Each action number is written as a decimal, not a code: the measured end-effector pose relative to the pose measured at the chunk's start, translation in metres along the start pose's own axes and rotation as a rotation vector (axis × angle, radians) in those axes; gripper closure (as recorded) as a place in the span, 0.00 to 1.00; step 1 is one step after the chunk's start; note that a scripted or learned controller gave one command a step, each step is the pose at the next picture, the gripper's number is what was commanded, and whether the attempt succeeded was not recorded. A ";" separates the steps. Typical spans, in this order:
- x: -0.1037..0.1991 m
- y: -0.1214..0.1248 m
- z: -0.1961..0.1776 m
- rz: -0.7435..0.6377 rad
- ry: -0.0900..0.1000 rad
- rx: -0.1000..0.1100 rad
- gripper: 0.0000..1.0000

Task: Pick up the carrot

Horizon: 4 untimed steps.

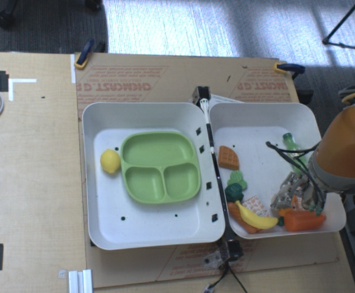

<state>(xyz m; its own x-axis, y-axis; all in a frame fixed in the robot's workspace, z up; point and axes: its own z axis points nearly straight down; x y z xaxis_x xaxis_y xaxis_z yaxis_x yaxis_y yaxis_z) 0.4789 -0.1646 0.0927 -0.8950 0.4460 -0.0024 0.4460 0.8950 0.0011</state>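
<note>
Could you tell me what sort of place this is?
Probably a robotics lab: two white bins sit on clamped cardboard, toy food such as a carrot fills one, and office-chair wheels stand on carpet.

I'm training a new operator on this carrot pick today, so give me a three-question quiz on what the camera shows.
1. True or false: the lemon lies inside a compartment of the green plate.
2. Which bin holds the carrot? A) left bin B) right bin C) neither
3. Fill in: the banana lies along the right bin's ____ edge, the one closest to the camera.

Key
1. False: it lies on the floor of the left bin, against the plate's left rim.
2. B: the carrot is in the near right corner, just below the gripper.
3. near
</note>
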 end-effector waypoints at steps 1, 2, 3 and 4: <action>0.007 0.016 -0.072 0.423 -0.002 0.000 1.00; 0.002 0.007 0.000 0.071 0.001 0.000 1.00; -0.057 0.066 -0.082 -0.092 -0.001 0.000 1.00; -0.058 0.066 -0.082 -0.092 0.000 0.000 0.00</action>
<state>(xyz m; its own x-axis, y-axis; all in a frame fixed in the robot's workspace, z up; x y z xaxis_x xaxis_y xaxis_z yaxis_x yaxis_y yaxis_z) 0.5594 -0.1314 0.1750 -0.9323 0.3618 -0.0029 0.3618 0.9323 0.0009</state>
